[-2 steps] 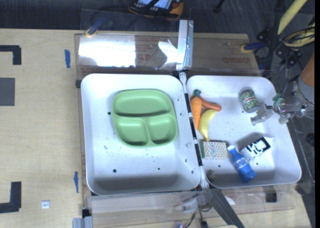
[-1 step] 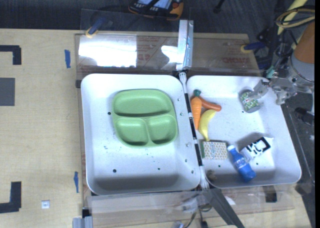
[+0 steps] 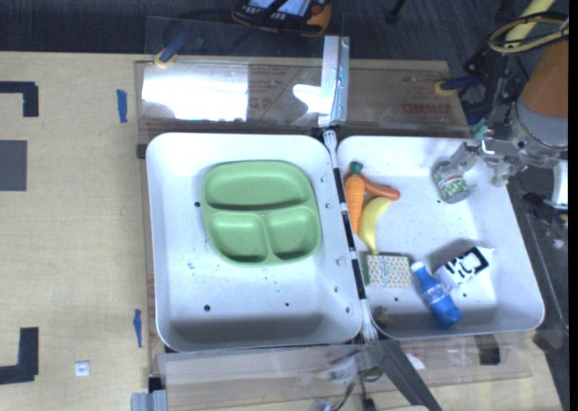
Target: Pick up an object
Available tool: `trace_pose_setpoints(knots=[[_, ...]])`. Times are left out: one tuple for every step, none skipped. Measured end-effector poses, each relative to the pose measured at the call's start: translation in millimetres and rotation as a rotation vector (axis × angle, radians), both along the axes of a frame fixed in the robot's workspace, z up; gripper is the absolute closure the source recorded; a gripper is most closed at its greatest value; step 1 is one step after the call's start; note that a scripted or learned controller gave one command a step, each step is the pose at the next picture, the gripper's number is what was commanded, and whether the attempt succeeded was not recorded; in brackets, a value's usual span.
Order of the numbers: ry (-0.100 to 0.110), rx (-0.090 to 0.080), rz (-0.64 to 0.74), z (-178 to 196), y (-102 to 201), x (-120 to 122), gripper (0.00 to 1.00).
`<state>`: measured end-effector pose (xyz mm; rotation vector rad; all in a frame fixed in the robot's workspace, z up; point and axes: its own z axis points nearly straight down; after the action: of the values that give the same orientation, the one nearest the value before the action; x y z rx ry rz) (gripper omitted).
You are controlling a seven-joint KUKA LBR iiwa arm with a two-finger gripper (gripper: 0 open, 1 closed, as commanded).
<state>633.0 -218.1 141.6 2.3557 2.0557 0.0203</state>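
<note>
A green three-compartment plate [image 3: 262,210] sat in the left bin [image 3: 172,247]. In the right bin [image 3: 506,247], orange carrots [image 3: 356,194] and a yellow banana [image 3: 372,222] lay against the left wall, with a speckled packet [image 3: 388,270], a blue bottle [image 3: 437,294] and a black-and-white box [image 3: 466,265] near the front. The gripper [image 3: 454,176] pinched a small crumpled green-and-white packet [image 3: 451,184] at the bin's back right. The packet's print was unreadable. The bin's middle lay open.

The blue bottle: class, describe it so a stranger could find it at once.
Start at the right-hand white bin and go to its near edge. The blue bottle lies there between a speckled packet and a black-and-white box, the one blue item.
</note>
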Motion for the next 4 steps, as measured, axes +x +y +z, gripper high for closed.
trace_pose_setpoints(knots=[[-0.018,-0.006,-0.005,-1,3,3,0.00],[-0.020,-0.007,0.013,-2,3,3,0.00],[0.016,0.002,-0.020,-41,48,35,0.00],[0.017,0.011,-0.045,-54,23,-34,0.00]])
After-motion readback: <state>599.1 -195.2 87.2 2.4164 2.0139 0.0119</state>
